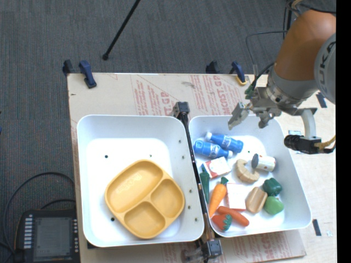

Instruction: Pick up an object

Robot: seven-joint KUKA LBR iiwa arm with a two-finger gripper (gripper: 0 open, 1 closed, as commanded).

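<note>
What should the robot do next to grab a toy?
Probably go down toward the blue bottles. The gripper hangs above the right bin's far edge with its jaws apart and nothing between them, and those bottles lie closest below it.

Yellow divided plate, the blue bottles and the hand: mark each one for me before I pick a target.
Yellow divided plate (pixel 145 198): camera view, in the left bin, point on the ridge between its compartments.
Blue bottles (pixel 225 142): camera view, right bin, point on the upper bottle's body.
Hand (pixel 252 119): camera view, above the right bin's far edge, point midway between its spread fingertips.
</note>
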